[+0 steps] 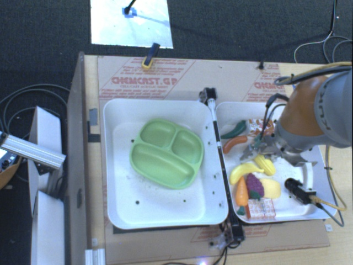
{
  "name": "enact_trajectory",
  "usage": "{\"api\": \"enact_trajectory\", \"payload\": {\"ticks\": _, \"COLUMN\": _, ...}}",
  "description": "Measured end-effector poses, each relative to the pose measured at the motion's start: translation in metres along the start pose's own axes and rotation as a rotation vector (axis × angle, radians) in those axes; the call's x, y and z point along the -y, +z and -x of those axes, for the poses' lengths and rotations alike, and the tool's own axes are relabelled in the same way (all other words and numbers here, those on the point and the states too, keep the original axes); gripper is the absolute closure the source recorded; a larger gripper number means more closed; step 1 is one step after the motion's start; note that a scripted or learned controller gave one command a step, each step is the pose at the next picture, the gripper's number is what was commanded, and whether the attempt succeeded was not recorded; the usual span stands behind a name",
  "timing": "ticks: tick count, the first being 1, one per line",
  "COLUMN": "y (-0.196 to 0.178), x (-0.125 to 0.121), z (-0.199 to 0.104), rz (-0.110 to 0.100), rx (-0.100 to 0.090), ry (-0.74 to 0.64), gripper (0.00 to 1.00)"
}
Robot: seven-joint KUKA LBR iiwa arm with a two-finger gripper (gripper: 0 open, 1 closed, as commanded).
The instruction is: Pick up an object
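Bench (165, 76) (lettered board) bears left bin (118, 164), right bin (309, 211).

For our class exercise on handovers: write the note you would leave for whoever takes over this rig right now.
Gripper: low in the right bin, among the toy food; whether its fingers are open or shut cannot be told, and nothing is seen held.
Things: banana, carrot, grapes and a red box lie in the right bin, near its divider side. The green plate sits in the left bin.
Done: arm brought down over the pile.
Left: grasp one item and lift it.
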State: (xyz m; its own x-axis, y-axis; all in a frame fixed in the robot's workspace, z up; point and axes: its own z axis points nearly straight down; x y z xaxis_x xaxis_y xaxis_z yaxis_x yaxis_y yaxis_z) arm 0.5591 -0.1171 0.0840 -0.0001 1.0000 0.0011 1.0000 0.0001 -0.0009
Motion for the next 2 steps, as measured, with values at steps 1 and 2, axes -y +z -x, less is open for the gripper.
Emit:
{"api": "enact_trajectory", "payload": {"ticks": 1, "y": -0.011, "x": -0.002, "z": 0.001, "rz": 0.005, "rx": 0.002, "ry": 0.0, "gripper": 1.0}}
{"api": "enact_trajectory", "payload": {"ticks": 2, "y": -0.107, "x": -0.046, "z": -0.108, "rz": 0.015, "rx": -0.003, "ry": -0.016, "gripper": 1.0}}
